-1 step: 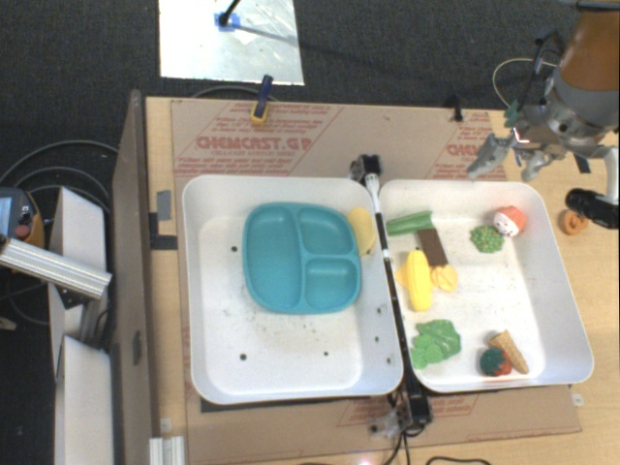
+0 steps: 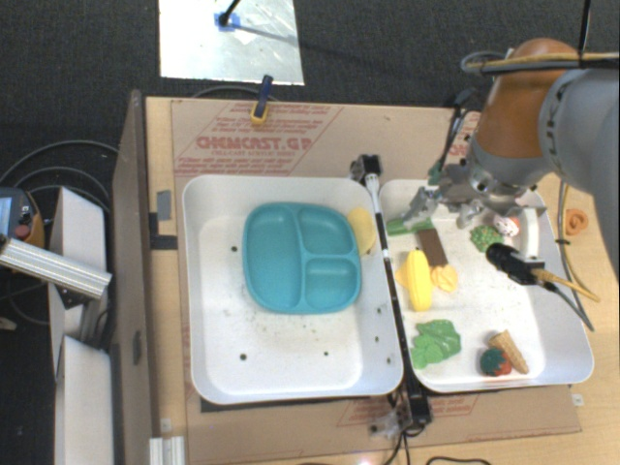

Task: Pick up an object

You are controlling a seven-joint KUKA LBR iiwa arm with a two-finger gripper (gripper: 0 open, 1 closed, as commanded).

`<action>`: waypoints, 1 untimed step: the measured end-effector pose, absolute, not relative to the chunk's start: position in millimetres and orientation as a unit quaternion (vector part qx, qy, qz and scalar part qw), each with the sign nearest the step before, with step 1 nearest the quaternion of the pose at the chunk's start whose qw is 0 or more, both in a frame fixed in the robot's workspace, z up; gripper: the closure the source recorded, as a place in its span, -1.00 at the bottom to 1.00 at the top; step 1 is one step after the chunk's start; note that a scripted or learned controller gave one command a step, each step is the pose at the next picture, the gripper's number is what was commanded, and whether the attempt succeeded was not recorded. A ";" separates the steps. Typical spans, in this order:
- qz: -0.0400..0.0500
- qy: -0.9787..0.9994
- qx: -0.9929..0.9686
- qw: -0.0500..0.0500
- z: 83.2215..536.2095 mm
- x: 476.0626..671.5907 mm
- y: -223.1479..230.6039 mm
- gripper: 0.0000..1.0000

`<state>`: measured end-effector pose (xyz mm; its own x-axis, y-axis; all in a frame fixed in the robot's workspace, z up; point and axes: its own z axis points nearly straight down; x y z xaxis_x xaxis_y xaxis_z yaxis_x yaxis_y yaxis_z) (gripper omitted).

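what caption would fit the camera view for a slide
KUKA arm reaches over the right bin of toy food; a teal divided plate lies in the left bin.

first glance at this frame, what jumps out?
The teal divided plate sits big in the middle of the left bin. The grey arm with its orange band hangs over the right bin, above a scatter of small toys: a yellow corn cob, a green leafy piece, an ice cream cone.

Two white bins [image 2: 291, 381] sit side by side, one teal plate [image 2: 298, 258] in the left and, in the right, one yellow corn [image 2: 418, 279], two green toys [image 2: 436, 341] (leafy ones), one cone [image 2: 510, 350] and one brown bar [image 2: 432, 247].
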<state>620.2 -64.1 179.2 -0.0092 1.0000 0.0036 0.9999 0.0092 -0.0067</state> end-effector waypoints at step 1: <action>0.000 -0.707 -0.707 0.001 89.3 583.9 -92.9 -1.00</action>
<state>583.9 -92.9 89.3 0.0001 1.0000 0.0008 1.0000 -0.0001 -0.0018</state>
